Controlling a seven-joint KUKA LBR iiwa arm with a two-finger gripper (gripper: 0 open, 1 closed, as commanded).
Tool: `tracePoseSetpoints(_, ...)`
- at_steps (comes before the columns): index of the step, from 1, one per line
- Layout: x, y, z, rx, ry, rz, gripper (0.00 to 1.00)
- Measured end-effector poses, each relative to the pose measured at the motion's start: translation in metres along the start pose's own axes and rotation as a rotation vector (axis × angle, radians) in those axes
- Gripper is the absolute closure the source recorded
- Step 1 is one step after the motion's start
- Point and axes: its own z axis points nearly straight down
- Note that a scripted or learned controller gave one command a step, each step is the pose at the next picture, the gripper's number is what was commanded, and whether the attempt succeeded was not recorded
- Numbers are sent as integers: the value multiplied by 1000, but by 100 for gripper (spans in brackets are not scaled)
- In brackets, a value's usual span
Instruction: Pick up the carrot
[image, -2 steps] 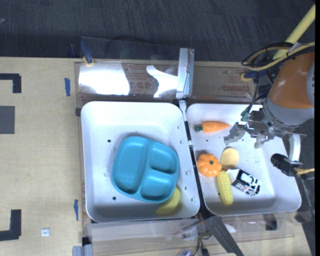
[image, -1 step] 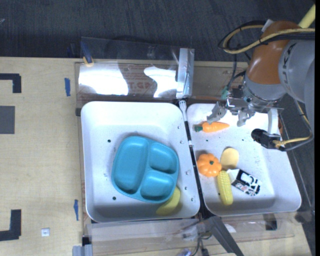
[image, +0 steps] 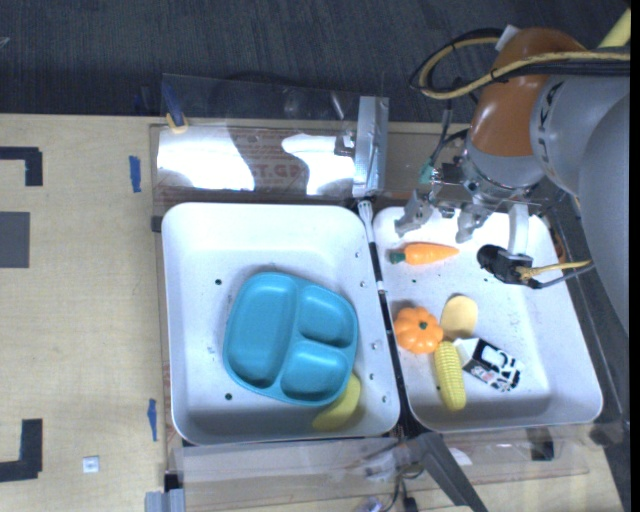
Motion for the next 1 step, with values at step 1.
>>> tracePoseSetpoints(1, -61, -16, 89, 14, -2, 49, 0)
